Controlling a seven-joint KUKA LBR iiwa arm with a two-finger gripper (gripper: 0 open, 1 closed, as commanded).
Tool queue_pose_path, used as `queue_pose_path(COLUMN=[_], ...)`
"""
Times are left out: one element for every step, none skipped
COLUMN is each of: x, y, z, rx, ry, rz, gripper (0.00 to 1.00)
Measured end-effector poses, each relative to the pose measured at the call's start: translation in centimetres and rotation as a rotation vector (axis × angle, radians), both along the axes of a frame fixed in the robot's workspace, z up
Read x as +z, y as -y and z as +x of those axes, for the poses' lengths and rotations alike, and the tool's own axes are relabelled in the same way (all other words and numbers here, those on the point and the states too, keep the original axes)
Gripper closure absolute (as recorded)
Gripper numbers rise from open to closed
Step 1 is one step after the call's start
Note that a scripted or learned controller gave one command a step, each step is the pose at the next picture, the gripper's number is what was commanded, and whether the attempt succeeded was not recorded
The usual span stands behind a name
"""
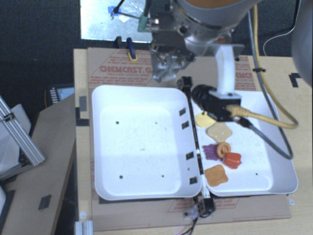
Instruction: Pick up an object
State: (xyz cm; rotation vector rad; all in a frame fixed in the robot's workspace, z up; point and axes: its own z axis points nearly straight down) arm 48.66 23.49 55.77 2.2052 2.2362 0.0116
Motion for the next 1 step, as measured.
queue_pose_path(x=[-0.05], y=[0.0], z=[0.0], rx=[0.001], ry=[-0.001], rz=[0.0], gripper=[0.0])
